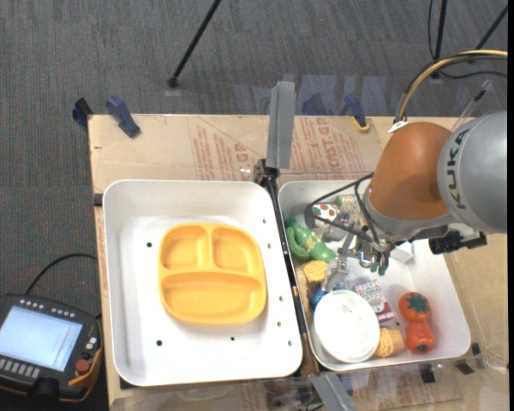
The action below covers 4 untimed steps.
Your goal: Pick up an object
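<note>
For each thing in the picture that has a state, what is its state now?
Yellow tray: upright in the left bin, compartments hold nothing.
White lid: flat in the right bin.
Tomato toy: lying beside the lid.
Gripper: low over the right bin's toys.
Pendant: screen lit.
</note>
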### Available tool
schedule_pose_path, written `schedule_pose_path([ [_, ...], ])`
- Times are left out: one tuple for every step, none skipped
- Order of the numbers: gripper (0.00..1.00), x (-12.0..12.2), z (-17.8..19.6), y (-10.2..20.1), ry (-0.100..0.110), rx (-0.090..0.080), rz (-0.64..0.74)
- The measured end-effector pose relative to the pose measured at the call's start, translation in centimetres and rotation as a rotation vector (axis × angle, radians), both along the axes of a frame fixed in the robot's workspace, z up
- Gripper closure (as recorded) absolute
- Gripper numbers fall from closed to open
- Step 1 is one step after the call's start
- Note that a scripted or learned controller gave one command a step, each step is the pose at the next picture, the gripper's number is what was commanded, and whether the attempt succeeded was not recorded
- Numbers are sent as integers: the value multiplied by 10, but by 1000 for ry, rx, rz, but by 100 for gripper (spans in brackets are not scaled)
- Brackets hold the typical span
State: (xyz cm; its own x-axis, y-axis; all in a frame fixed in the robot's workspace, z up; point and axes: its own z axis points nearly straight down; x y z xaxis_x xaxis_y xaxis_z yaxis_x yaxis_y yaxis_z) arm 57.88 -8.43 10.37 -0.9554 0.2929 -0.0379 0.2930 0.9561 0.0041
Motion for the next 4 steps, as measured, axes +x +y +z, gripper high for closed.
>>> schedule_pose_path([
  [0, -18, 19, -113, 32, 4, 17],
  [0, -56, -11, -23, 20, 7, 24],
  [0, -5, -13, 3, 31, 4, 102],
  [0, -27, -12, 0, 28, 7, 46],
])
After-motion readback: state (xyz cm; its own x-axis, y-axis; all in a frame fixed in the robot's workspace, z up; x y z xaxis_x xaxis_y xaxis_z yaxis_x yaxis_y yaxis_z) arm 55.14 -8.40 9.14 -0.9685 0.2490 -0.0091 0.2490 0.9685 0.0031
